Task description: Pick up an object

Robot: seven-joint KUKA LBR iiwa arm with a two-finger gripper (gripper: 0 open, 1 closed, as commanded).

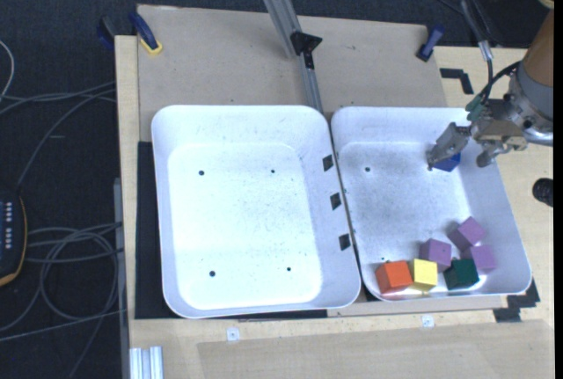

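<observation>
My gripper (464,150) hangs over the upper right part of the right bin (387,201), fingers spread apart and open. A small blue block (448,163) lies just under the left fingertip (440,153), partly hidden by it and not between the two fingers. At the bin's near right corner sit an orange cube (395,275), a yellow cube (426,273), a dark green cube (460,273) and three purple cubes (471,232), bunched close together.
The left bin (237,210) lies beside the right one, with black clips (335,200) along the shared wall. A slanted metal pole (281,8) crosses the bench behind the bins. Blue clamps (145,32) hold the board's far corners. Cables lie on the floor at the left.
</observation>
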